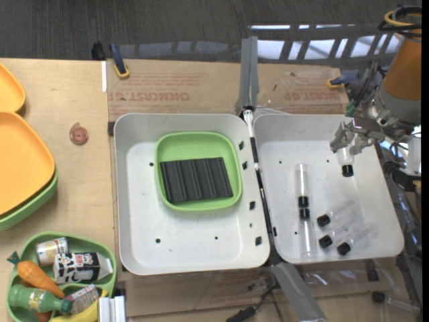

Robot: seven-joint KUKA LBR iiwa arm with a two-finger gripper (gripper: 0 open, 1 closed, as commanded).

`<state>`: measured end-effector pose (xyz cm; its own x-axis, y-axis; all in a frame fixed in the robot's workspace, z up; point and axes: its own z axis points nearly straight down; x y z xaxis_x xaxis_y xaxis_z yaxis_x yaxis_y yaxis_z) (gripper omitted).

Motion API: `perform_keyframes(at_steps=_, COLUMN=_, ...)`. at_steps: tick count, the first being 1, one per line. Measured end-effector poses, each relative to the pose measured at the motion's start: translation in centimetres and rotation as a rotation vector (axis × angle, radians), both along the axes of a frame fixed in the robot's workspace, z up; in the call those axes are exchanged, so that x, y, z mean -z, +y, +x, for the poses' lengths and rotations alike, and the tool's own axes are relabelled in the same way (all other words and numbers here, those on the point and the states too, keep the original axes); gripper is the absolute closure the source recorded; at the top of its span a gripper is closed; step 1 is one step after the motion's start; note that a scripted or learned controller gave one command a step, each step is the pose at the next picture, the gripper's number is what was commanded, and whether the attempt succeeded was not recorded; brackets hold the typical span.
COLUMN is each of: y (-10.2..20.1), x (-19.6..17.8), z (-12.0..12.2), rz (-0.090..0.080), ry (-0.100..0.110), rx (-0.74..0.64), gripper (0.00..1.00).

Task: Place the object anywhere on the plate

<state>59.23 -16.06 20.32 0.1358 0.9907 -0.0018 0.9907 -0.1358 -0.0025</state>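
The pincer [347,149] hangs over the far right part of the right bin [281,173], close to its right wall. I cannot tell whether it is open or closed at this angle.

The left bin [137,247] holds a green plate [195,138], set toward the far side and nearer the divide between the bins. A dark ridged slab [196,180] lies flat on the plate. It covers most of the well, and green rim shows all round it. Bare white floor runs wide along the near side of this bin, with a narrower strip on the left.

In the right bin, clear tubes [303,180] with black caps lie loose in the middle and near right. They are well apart from the plate. The far left corner of this bin is open floor.

Cardboard [201,79] under the bins carries red print, upside down, that seems to read "CHEMCAST". On the bench [67,92], stacked orange plates [20,159] run off the left edge. A green bowl [100,255] at the near left holds a toy carrot [37,277], a can [51,250] and a black-and-white pack [79,267]. Their labels are too small to read.
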Motion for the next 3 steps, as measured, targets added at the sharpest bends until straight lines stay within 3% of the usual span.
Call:
perform_keyframes(at_steps=1, y=0.1, x=4.5, z=-4.5, rz=0.002, ry=0.001, rx=-0.146, gripper=1.00)
perform_keyframes(at_steps=2, y=2.2, x=1.4, z=-10.5, rz=0.003, ry=0.000, rx=-0.383, gripper=1.00)
perform_keyframes(at_steps=3, y=9.8, x=-2.3, z=-11.4, rz=0.001, ry=-0.003, rx=-0.600, gripper=1.00)
